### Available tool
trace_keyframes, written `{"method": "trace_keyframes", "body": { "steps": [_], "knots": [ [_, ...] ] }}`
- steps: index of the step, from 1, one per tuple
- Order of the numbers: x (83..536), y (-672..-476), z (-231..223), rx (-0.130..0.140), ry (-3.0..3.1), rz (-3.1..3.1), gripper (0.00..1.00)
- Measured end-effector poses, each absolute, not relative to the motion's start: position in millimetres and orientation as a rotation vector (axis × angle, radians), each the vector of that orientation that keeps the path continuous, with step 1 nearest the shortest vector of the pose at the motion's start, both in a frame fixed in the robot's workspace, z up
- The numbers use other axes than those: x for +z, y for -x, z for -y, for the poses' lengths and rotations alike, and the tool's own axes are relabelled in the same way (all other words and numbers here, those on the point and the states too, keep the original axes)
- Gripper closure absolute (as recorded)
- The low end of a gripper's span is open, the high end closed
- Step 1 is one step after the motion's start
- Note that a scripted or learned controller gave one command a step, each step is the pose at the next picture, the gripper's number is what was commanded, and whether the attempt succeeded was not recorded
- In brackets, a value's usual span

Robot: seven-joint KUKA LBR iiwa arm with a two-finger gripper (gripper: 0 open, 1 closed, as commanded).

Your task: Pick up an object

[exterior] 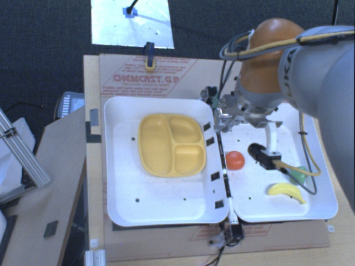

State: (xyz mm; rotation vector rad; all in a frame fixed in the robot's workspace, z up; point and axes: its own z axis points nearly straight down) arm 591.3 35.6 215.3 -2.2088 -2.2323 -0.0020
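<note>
Cardboard [166, 236] with red print lies flat on the bench [92, 204] under two white bins, and shows along the near edge. Nearest in the right bin [260, 206] is a yellow banana [286, 192], which lies on its side close to the near right corner. Just beyond it is a small green item [298, 174], partly covered by a yellow cable, so its shape cannot be made out. Further left, close to the wall shared by the two bins, sits an orange-red ball [235, 159], apart from the banana and the green item.

The left bin [119, 204] holds a yellow divided plate [169, 144], which lies flat near its middle with three compartments facing up.

The tool [221, 115] is at the far left corner of the right bin, over the shared wall and well apart from the ball, the banana and the plate. Whether it is spread or pressed together cannot be told from this view, since cables and the wrist crowd it. The grey arm [319, 76] reaches in from the right, its orange band [266, 51] above the wrist.

Beyond the bins the cardboard shows again, with a yellow clip [150, 59] at its far edge. Furthest away a shiny metal sheet [132, 24] lies on the dark floor.
</note>
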Motion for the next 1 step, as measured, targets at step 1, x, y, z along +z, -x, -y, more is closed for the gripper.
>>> {"method": "trace_keyframes", "body": {
  "steps": [1],
  "knots": [
    [212.1,-587.4,-95.9,-0.003,2.211,2.232,1.0]
  ]
}}
